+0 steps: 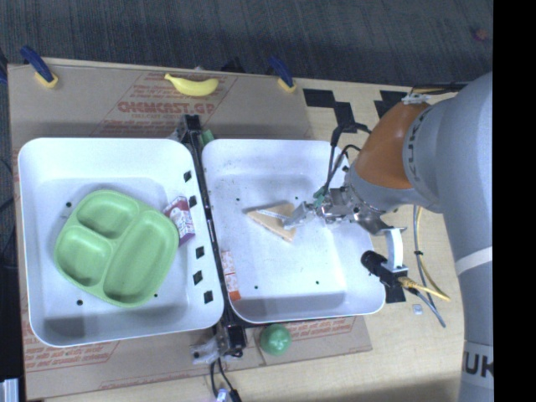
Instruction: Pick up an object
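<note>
A tan wedge-shaped piece (270, 219) lies flat near the middle of the right bin (251, 300). My gripper (296, 213) reaches in from the right, low over the bin floor, with its tip at the wedge's right end. The tip overlaps the wedge's upper right edge, and I cannot make out whether it grips it. The orange band and grey arm (402, 153) rise behind it at the right.
The left bin (50, 325) holds a green divided plate (117, 245) and a small maroon packet (178, 216) by its right wall. A yellow toy banana (193, 83) lies behind the bins. A green ball (274, 338) sits in front. Cables (423, 279) hang right of the right bin.
</note>
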`<state>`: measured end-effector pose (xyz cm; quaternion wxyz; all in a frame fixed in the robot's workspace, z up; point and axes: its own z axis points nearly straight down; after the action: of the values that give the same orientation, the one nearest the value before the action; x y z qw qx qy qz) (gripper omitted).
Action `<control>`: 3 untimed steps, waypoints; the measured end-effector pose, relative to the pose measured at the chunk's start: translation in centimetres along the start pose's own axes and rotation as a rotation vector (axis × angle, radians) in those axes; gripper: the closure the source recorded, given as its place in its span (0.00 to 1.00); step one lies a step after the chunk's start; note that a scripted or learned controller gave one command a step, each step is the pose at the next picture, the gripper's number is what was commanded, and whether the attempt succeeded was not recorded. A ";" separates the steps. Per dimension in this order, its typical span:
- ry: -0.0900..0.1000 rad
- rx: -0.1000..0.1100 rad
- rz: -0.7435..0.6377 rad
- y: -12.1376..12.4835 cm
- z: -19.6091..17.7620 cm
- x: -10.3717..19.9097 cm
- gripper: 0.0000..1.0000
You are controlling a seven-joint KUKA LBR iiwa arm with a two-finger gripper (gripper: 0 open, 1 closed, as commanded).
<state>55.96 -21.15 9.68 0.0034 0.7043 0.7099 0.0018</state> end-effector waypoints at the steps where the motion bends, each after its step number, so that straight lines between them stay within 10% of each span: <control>1: 0.004 -0.001 0.001 10.1 0.2 6.6 0.00; 2: 0.005 -0.001 -0.004 10.2 -1.0 6.7 1.00; 3: 0.004 0.005 0.002 10.0 -9.6 14.6 1.00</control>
<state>65.74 -6.47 19.31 0.0001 0.7049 0.7093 0.0013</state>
